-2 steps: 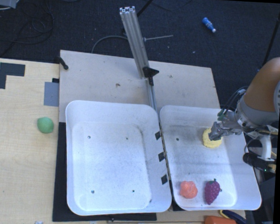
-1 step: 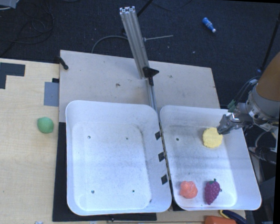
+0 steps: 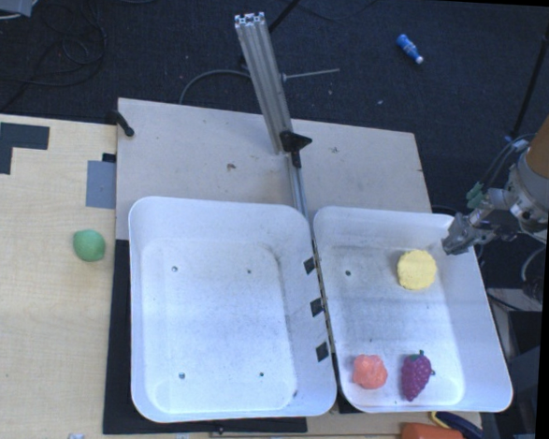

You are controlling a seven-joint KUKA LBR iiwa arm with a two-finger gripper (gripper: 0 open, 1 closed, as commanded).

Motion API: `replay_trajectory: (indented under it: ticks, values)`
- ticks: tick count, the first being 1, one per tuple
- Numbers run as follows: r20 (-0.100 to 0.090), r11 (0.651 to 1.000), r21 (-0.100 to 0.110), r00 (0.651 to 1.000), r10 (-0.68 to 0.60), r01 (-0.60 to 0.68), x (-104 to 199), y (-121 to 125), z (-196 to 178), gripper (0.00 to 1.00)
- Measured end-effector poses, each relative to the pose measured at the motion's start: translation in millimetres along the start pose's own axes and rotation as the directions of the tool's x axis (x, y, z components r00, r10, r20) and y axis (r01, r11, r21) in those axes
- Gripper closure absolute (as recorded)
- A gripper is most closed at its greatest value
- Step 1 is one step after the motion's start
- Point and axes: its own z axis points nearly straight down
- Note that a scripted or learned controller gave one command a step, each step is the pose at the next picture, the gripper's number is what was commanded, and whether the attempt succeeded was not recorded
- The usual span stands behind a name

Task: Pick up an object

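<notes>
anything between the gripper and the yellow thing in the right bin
No. In the camera view, only bare white bin floor separates the gripper from the yellow object, which lies just below and left of it.

1 fixed camera looks down from above the table point(image 3: 213, 153) at a slant, far enough back to take in both white bins, the left bin point(image 3: 162, 217) and the right bin point(image 3: 489, 370), side by side in the middle of the picture. The far edge of the table lies toward the top, with dark floor point(image 3: 127, 53) beyond it. The arm point(image 3: 535, 180) enters at the right edge.
</notes>
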Motion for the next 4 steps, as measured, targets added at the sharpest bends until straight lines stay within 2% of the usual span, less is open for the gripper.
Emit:
replay_trajectory:
  ticks: [2, 4]
  values:
    - [-0.002, 1.0, 0.004, 1.0, -0.004, 0.004, 99.1, -9.8, -0.8, 1.0]
    - [-0.001, 1.0, 0.005, 1.0, -0.003, 0.003, 186.0, -19.3, 31.5, 1.0]
